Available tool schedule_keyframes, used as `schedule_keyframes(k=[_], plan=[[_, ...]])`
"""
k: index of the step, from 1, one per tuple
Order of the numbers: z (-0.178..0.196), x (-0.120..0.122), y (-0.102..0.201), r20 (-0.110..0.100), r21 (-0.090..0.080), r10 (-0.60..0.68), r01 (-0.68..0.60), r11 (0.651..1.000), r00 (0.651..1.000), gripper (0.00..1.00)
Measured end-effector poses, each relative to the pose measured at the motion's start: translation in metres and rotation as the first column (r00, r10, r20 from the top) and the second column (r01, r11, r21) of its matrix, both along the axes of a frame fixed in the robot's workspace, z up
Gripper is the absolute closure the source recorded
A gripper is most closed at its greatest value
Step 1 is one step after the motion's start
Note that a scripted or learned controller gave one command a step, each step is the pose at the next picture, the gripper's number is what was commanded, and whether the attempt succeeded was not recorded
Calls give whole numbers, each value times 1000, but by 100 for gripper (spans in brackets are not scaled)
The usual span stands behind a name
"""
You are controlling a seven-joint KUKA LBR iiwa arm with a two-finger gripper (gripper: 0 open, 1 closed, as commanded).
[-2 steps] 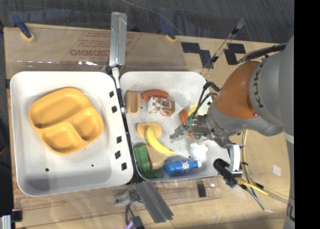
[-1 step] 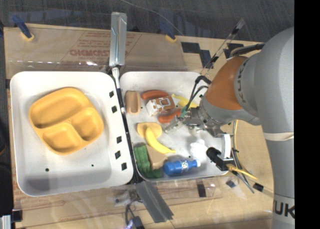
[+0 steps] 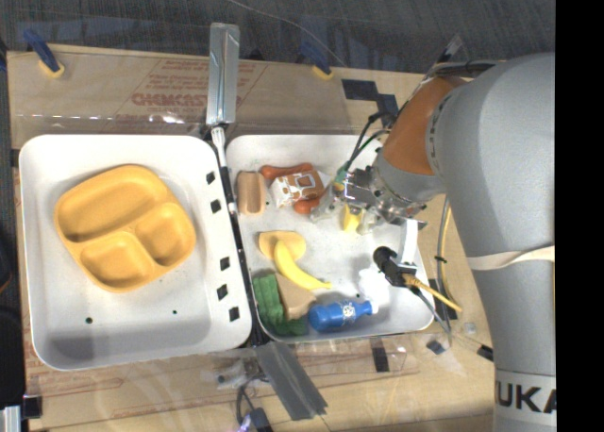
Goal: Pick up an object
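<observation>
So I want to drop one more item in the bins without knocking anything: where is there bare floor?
Left bin: bare floor along the near side, below the yellow divided tray. Right bin: crowded, with a small bare patch between the banana, the blue bottle and the end effector.

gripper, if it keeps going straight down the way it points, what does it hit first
Likely the small yellow object under the gripper, or the right bin floor beside it; depth is unclear from this slanted view.
</observation>
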State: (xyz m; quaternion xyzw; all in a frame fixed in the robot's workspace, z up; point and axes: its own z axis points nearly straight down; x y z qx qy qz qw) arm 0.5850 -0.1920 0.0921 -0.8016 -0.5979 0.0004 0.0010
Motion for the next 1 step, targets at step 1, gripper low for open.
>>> schedule_keyframes(k=[1], plan=[[10,1,1,-1,1,7,-7,1000,1000,100]])
